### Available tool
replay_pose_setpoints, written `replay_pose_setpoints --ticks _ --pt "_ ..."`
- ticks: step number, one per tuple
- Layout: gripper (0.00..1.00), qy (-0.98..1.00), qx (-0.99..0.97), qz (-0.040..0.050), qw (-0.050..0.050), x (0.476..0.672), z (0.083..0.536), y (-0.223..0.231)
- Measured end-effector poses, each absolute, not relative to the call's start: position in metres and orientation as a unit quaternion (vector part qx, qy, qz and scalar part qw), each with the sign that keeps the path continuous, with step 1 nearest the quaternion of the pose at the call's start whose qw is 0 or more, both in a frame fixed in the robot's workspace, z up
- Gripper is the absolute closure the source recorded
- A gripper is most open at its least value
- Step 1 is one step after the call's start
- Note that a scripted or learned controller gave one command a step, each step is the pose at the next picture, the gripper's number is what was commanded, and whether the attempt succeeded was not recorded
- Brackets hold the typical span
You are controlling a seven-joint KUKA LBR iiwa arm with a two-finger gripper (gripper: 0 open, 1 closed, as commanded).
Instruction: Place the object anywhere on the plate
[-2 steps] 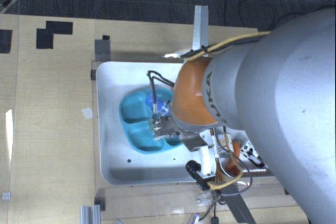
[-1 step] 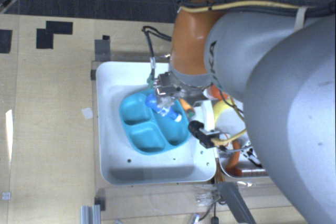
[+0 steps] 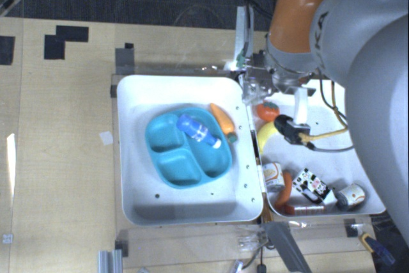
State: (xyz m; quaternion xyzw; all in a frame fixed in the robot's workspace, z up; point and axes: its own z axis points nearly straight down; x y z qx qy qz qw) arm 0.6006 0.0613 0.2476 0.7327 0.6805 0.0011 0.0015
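Blue three-compartment plastic plate [image 3: 185, 169] sits in the left white bin [image 3: 137, 201], a clear blue plastic bottle [image 3: 199, 132] lying across its far compartments and an orange carrot [image 3: 222, 118] on its right rim. The tool [image 3: 255, 91] hangs at the wall between the bins, beside a red-orange round piece [image 3: 267, 113]; clenched or released, I cannot tell. Probably picking comes next, needing a grasp, then a carry leftward.

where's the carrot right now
The carrot lies in the left bin, resting against the blue plate's upper right rim, just right of the small blue bottle on that plate.
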Motion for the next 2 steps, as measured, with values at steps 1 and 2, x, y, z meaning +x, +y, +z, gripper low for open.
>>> replay_pose_setpoints --ticks 1,2 --pt "0.0 0.681 0.732 0.001 0.001 0.601 0.247 0.062" --pt "0.0 0.658 0.753 0.0017 0.002 0.596 0.281 -0.073"
